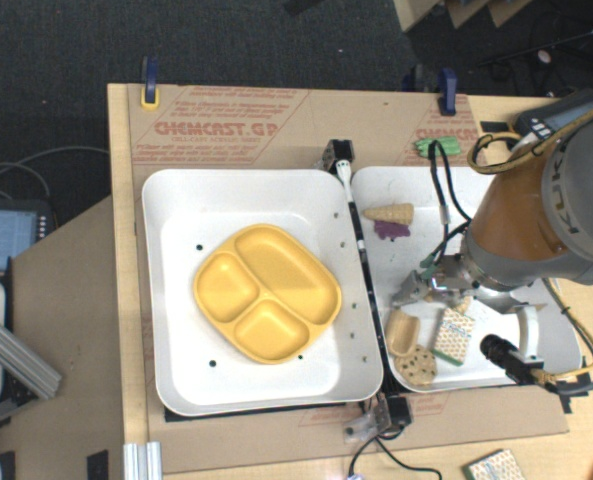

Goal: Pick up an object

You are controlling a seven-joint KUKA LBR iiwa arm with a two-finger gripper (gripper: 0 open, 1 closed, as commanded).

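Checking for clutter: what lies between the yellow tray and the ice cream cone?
In the camera view, bare white bin floor and the two bins' adjoining rims separate yellow tray from cone.

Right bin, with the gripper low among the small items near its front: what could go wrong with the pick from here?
1. The tan piece, the round cookie and the patterned packet lie packed together, so the gripper may catch two or knock one aside.
2. The black cable hangs over the right bin and could snag as the arm moves.

A robotics lab: clamped cardboard-topped bench (226,128), white bins (166,268), trailing cables (446,203).
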